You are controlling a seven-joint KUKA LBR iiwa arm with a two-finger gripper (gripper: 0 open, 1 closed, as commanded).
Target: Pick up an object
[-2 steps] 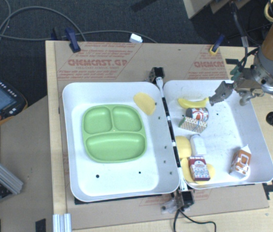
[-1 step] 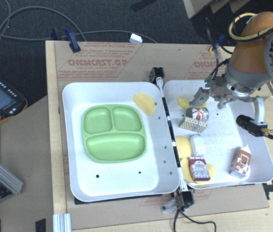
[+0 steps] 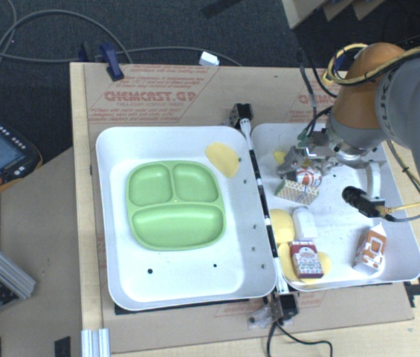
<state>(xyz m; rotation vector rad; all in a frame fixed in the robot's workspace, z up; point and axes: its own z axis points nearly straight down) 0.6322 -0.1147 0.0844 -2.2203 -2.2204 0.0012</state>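
My gripper (image 3: 304,163) hangs low over the back left part of the right bin (image 3: 399,199). Directly beneath it lies a small red and white object (image 3: 311,178), touching a patterned box (image 3: 298,191). Whether the gripper touches either one is unclear. A small yellow piece (image 3: 279,157) lies just to the gripper's left. Nearer the front are a yellow object (image 3: 281,227), a white object (image 3: 303,222), a red carton (image 3: 306,258) and an orange carton (image 3: 371,248).
The left bin (image 3: 113,199) holds a green divided plate (image 3: 175,204) and a yellow object (image 3: 223,158) at its back right. The arm (image 3: 366,88) comes in over the right bin's back edge. A ridge (image 3: 258,192) separates the bins.
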